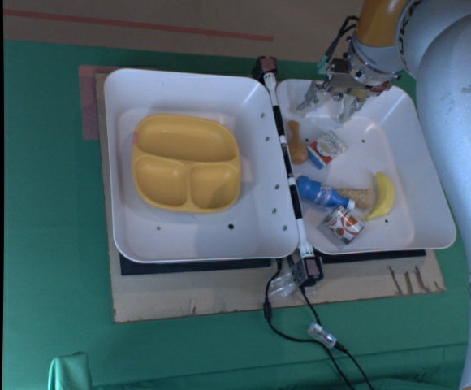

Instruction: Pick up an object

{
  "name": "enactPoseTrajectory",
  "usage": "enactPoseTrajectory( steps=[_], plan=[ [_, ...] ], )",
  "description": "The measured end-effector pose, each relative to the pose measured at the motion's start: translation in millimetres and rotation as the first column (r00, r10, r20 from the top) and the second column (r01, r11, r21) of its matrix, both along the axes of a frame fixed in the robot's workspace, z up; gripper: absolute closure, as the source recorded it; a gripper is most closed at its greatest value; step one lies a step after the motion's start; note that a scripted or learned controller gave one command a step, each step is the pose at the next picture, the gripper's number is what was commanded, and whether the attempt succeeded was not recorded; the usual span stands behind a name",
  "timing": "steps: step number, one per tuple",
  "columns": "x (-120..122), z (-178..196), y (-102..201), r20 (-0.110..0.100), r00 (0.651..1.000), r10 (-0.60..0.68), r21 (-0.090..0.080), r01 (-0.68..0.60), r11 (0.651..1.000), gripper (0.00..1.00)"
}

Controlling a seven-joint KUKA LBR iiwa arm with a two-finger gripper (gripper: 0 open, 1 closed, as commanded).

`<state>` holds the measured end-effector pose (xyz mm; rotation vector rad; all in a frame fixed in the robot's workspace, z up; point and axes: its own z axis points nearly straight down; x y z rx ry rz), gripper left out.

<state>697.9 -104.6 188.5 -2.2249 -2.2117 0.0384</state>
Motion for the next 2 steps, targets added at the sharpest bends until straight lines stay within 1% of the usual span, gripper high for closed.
enactPoseTrajectory(
  steps=[1,2],
  plan=[
    [-83.7,-0.6,-7.7,0.037,0.999,-0.001,0.006,0.001,1.000,0.00],
    [-80.8,15.7,-11.2,0.052,0.999,-0.008,0.001,0.008,1.000,1.00]
  ],
)
